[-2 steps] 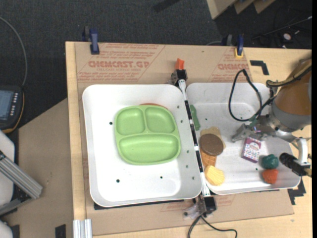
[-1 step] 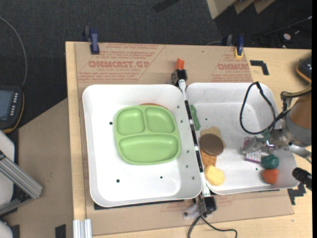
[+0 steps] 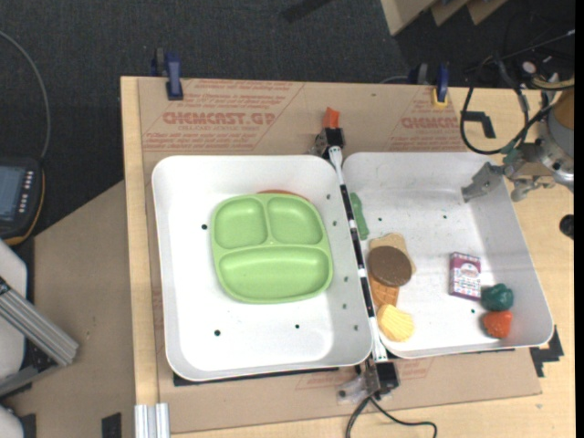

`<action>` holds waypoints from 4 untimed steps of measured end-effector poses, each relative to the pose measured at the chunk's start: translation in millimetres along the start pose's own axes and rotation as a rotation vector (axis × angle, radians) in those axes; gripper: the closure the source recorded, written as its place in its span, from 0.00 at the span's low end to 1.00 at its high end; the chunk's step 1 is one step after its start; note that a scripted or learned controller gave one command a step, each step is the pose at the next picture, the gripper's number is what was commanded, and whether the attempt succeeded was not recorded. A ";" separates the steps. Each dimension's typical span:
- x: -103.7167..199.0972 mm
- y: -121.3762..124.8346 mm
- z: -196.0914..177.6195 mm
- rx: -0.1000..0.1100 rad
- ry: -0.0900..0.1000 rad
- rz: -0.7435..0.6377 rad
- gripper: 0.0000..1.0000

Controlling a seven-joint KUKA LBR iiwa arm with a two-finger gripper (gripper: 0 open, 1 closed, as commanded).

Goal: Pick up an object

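Note:
The right bin (image 3: 429,185) holds several small items. A brown round cookie (image 3: 391,265) lies on a tan waffle piece (image 3: 383,292) by the divider, with a yellow chip (image 3: 396,322) just in front. A purple box (image 3: 464,275) lies toward the right wall. A red and green strawberry (image 3: 497,310) sits in the front right corner, and a thin green piece (image 3: 358,217) lies along the divider. My gripper (image 3: 497,183) hovers over the bin's back right corner, well away from all these items, with nothing seen in it.
The left bin (image 3: 182,327) holds a green divided plate (image 3: 270,247), with something red peeking from behind it. Clamps (image 3: 170,72) sit on the cardboard's back edge. Black cables (image 3: 493,121) hang near the arm at the right.

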State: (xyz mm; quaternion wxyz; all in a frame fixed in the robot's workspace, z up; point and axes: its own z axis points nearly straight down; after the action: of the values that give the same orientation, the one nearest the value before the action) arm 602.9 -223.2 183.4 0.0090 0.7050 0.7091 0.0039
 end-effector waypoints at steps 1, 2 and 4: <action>6.0 -80.5 90.0 0.019 0.011 0.004 0.00; 2.3 43.0 73.8 0.006 0.004 -0.001 0.00; 78.0 -44.0 97.7 0.015 0.007 0.000 0.00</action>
State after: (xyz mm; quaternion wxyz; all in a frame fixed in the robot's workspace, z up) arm 560.3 -146.2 84.4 0.0012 0.7051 0.7091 0.0010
